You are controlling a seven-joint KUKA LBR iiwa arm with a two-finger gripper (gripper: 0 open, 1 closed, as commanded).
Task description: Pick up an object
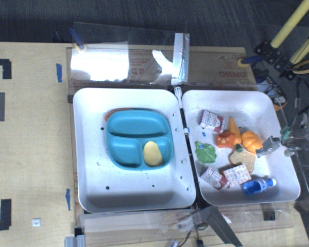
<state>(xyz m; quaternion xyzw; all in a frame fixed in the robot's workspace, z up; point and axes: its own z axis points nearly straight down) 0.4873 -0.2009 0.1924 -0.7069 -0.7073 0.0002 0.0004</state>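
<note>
Reaching in from the right, the gripper point(272, 144) sits low over the right bin point(283, 189), near its right rim; whether its claw is open or closed cannot be told. Just beside it lie an orange fruit point(251, 140) and a slice of bread point(243, 159); a blue bottle point(257, 185) rests near the front rim; bare floor lies along the back wall. A blue tray point(131, 135) in the left bin point(87, 153) holds a yellow lemon point(152, 153).
</note>
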